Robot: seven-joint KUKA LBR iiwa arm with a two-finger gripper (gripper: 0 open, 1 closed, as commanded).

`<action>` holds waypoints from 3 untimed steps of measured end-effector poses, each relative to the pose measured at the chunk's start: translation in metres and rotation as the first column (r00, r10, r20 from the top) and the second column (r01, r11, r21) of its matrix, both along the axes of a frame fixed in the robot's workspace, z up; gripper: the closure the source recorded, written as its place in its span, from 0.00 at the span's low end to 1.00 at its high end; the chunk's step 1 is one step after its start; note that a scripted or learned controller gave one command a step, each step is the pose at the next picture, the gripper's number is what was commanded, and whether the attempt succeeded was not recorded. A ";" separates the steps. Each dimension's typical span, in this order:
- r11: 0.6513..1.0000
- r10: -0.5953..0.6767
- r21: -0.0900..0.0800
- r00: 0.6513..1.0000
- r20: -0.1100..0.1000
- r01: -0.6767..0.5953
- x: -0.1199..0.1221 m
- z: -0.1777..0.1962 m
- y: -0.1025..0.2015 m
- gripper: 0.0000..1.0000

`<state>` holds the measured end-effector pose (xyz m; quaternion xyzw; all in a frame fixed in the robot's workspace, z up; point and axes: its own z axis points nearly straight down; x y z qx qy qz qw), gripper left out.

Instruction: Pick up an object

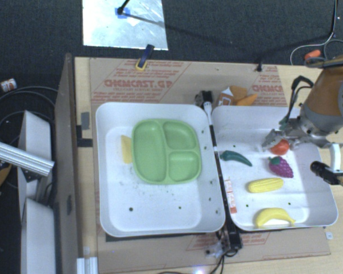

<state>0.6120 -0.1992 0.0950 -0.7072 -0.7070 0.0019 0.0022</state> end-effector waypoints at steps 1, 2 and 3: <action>1.000 0.001 -0.001 1.000 0.006 -0.001 -0.011 -0.011 -0.007 0.00; 1.000 0.001 0.000 1.000 0.004 -0.001 -0.041 -0.011 -0.007 0.00; 1.000 0.009 -0.001 1.000 0.011 -0.009 0.006 -0.010 0.032 0.00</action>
